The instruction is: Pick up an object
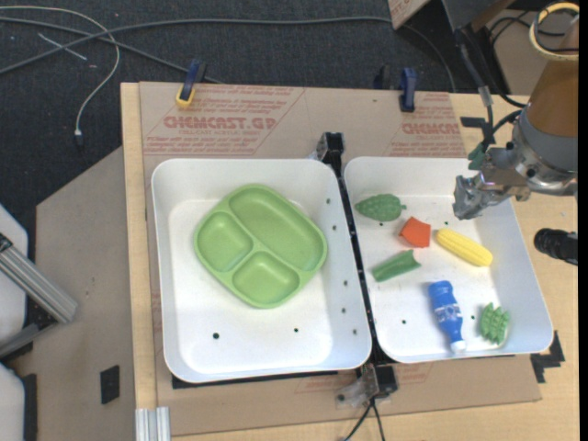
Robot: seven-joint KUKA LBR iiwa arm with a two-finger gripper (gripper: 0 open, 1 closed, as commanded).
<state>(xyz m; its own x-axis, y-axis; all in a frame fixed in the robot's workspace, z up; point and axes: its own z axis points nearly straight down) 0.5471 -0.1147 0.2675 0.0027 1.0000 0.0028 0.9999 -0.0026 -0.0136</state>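
Hovering gripper (466, 202) above glossy yellow corn (463, 247).

The bench (230, 108), topped with printed cardboard clipped at its far edge, carries two white bins side by side: the left bin (184, 338) and right bin (524, 274).

A grey arm (551, 141) with an orange band ends in a metallic tool (469, 200).
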